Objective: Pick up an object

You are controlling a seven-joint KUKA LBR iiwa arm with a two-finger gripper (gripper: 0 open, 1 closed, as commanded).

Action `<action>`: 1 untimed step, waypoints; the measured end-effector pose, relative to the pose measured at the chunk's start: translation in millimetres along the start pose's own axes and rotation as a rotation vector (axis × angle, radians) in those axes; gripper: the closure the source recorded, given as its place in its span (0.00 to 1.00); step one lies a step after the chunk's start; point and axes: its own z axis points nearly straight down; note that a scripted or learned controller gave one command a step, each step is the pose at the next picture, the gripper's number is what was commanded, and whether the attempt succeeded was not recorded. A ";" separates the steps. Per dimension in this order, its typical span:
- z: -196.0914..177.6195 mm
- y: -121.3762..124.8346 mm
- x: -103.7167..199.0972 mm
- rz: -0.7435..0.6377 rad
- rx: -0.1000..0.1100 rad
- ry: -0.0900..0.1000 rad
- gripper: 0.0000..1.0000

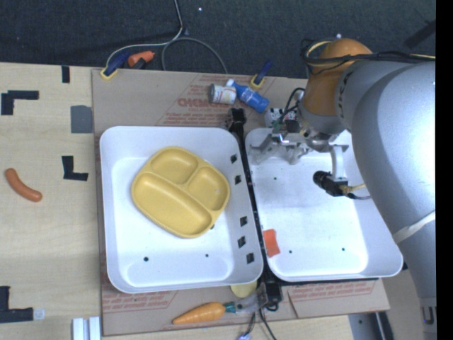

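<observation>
Two white bins side by side. Gripper (283,144) sits low over far-left corner of right bin (318,261), jaws hard to read, can't tell if apart or together, nothing visibly between them. Small orange block (270,243) lies near that bin's left wall, well apart from gripper. Left bin (120,261) holds yellow divided plate (181,190), flat, roughly centered.
</observation>
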 end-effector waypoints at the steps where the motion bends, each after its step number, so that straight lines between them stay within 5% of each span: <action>1: -0.8 -21.0 1.1 0.002 -0.001 -0.002 0.00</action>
